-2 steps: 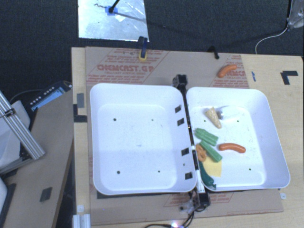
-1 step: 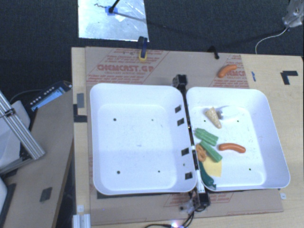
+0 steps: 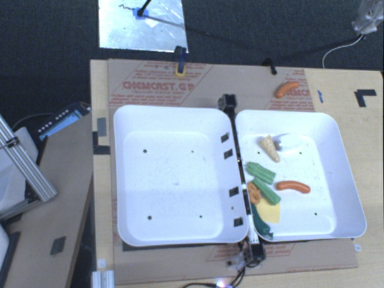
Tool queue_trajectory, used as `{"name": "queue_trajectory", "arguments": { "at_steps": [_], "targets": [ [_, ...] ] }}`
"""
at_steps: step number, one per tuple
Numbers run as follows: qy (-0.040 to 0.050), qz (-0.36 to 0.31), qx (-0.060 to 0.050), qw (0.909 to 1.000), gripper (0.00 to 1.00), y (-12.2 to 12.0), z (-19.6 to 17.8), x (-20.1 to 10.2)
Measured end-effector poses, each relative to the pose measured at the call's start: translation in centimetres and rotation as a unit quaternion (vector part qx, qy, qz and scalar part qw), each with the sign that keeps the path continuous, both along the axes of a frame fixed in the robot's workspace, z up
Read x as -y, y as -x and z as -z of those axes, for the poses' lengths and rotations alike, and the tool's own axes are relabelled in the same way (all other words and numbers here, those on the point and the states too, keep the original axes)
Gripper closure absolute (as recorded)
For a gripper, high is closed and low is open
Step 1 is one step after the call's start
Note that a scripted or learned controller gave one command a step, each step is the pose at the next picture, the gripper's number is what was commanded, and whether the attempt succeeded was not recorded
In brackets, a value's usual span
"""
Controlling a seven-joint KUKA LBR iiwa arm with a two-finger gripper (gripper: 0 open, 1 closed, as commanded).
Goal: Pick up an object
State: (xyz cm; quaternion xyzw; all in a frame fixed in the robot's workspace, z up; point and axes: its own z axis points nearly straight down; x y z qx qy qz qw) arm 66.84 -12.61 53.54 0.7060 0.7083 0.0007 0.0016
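The right bin (image 3: 342,155) holds several small items near its left wall. A cream cone-shaped piece (image 3: 270,147) lies beside a clear pale item (image 3: 290,140). Below them are two green pieces (image 3: 263,174), an orange-red sausage (image 3: 293,186), a small orange piece (image 3: 254,192), a yellow square (image 3: 270,212) and a dark green scrap (image 3: 261,227). A second orange sausage (image 3: 287,89) lies outside the bins on the cardboard behind the right bin.
The left bin (image 3: 174,179) sits beside the right one, with black clips (image 3: 228,155) along their shared wall. A yellow and blue clamp (image 3: 179,62), a foil sheet (image 3: 143,17), a metal rail (image 3: 24,167) and a pale blurred fixture with a white cable (image 3: 367,14) surround the bench.
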Motion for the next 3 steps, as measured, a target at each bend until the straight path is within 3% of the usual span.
{"name": "queue_trajectory", "arguments": {
  "at_steps": [1, 2, 3],
  "targets": [
    [0.0008, 0.003, 0.0, 1.0, 1.0, 1.9, 0.0, 8.3],
    [0.0009, -0.001, 0.001, 1.0, 1.0, 0.0, -0.1, 8.0],
    [0.0002, 0.0, 0.0, 1.0, 1.0, 0.0, 0.0, 6.4]
  ]
}}
